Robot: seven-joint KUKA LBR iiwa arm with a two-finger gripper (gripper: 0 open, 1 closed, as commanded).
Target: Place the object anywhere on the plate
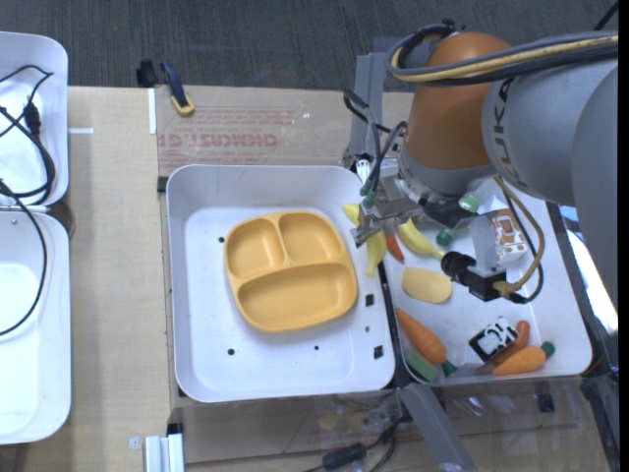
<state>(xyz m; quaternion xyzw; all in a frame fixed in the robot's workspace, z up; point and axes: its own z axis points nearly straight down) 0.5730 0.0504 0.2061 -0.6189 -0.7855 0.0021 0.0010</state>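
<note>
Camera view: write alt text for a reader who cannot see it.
A grey and orange robot arm reaches from the right, its gripper over the divide between two white bins. The left bin holds a yellow divided plate; the right bin holds toy food, including a banana and carrots.

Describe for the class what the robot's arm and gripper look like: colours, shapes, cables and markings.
The arm is thick, rounded and grey, with a glossy orange band above the wrist. Yellow and black cables run along its top, and thinner black cables loop near the wrist. Dark lettering marks the grey casing. The gripper is small, metallic grey.
</note>
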